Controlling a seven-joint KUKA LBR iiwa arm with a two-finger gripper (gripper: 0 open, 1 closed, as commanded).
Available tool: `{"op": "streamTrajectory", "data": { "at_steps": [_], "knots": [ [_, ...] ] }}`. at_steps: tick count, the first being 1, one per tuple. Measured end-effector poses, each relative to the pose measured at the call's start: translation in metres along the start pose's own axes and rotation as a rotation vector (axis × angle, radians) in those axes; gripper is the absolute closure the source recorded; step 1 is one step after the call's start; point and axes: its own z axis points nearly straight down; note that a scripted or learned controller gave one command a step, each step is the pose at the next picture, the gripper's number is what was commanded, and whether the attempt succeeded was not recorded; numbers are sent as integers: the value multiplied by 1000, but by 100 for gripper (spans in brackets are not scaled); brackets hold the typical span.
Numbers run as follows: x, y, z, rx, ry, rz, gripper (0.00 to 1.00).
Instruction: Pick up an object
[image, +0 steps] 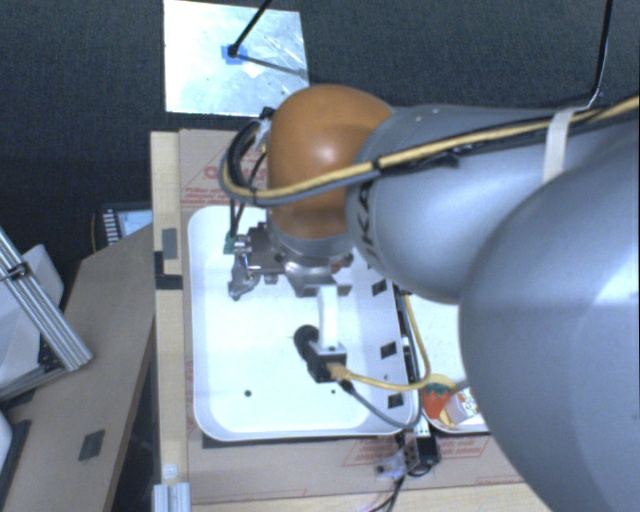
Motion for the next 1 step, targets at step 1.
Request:
{"op": "streamTrajectory", "data": {
  "at_steps": [1],
  "knots": [
    [-27, 53, 75, 2, -4, 8, 0]
  ]
}}
